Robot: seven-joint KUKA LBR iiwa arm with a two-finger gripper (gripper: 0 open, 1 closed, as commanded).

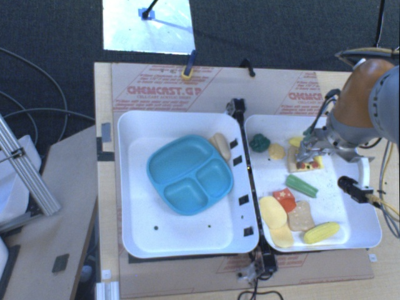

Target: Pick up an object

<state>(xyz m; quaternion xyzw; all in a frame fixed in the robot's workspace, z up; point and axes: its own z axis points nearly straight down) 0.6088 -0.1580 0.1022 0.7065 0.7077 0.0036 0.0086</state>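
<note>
Toy food fills the right bin (375, 230), and the piece that matters most now is the flat tan slab with red and yellow marks (306, 162), lying in the far half of that bin, directly under the claw.

Going from big to small: the left bin (134, 230) holds a blue divided plate (189, 174) with a pale oval piece (220, 145) leaning at its far right rim. The grey arm (369, 99) with its orange band comes in from the right and bends down over the right bin. The gripper (305, 153) hangs at the slab's far edge, touching it or just above; the slant of the view does not let me say which. Whether its fingers are spread or pressed together I cannot tell, since they merge with the slab behind them.

The relation the next move turns on, as I judge it: the slab sits right below the claw, slightly to its near side, so a straight descent would meet it, not a sideways reach.

Other pieces lie close. A green bar (302, 185) is just near of the slab, its long axis running left-far to right-near. A dark green lump (260, 144) and a small yellow piece (277, 151) lie to the left. Nearer are two yellow ovals (273, 212), a red piece (284, 199), a tan slice (301, 217) and a corn cob (321, 232).
</note>
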